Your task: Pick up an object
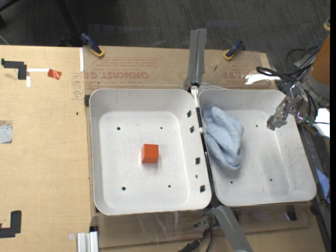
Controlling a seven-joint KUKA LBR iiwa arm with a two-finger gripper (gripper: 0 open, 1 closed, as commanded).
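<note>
An orange cube (150, 154) rests on the floor of the left white bin (105, 140), a little left of its middle. A crumpled light-blue cloth (224, 135) lies along the left side of the right white bin (273, 182), against the divider. My gripper (276, 121) hangs over the right bin's upper right part, pointing down and to the left, well apart from the cloth. Nothing shows between its fingers. The arm's orange band (321, 67) is at the right edge.
A grey metal post (196, 56) rises behind the gap between the bins. Two clamps (92, 45) (233, 50) hold the cardboard sheet at the back. A wooden board (37, 140) with black brackets lies left of the bins. Cables (278, 77) trail beside the wrist.
</note>
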